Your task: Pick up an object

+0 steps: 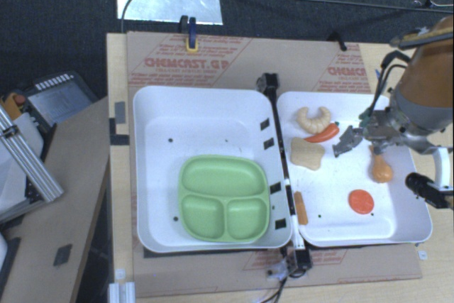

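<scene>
So the setup is two white bins side by side: the left bin [156,117] has just a green divided plate [223,196] sitting in it, and all the pickable stuff is scattered in the right bin [408,223], which makes sense since that's the side the arm [425,85] comes in from. The gripper [346,142] is hanging low over the upper middle of that bin, and honestly I can't tell from this angle if it's spread or pressed together, it's just a dark grey blob at the tip, and nothing visibly sits in it. Closest candidates: a red-orange chili-looking piece [325,132] just to its left, touching or nearly touching a pale curled croissant-ish thing [313,118] above it, and a beige bread-slice shape [308,154] right below those. My guess is it's lining up on that cluster, probably the chili since that's nearest the tip. There's also an orange pear-shaped piece [381,169] just beside the wrist, a red-orange disc [361,201] lower down by itself, and a small orange stick [300,208] tucked against the divider wall, which would be awkward to grab there. The clumped items could get nudged instead of picked
</scene>
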Robot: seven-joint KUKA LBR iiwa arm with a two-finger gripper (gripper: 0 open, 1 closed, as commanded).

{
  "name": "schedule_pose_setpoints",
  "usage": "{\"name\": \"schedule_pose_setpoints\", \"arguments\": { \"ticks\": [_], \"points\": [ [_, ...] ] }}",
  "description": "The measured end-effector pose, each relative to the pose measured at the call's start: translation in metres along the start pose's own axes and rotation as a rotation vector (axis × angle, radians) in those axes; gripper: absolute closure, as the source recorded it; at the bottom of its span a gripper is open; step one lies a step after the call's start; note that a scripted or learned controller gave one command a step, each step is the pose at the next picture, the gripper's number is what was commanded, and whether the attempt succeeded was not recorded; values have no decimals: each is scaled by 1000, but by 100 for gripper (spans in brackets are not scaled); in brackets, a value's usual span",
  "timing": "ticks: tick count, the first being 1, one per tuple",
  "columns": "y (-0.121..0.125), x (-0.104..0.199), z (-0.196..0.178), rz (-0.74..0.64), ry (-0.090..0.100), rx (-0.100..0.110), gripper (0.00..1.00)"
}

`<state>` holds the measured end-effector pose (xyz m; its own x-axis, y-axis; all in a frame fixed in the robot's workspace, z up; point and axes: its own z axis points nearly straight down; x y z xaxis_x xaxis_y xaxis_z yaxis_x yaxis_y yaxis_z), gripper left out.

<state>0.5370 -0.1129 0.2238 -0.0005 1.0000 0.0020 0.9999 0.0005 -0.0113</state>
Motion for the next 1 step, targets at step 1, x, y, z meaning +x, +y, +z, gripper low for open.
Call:
{"name": "schedule_pose_setpoints", "arguments": {
  "ticks": [1],
  "points": [
    [3, 0, -6, -3, -2, -12, 0]
  ]
}}
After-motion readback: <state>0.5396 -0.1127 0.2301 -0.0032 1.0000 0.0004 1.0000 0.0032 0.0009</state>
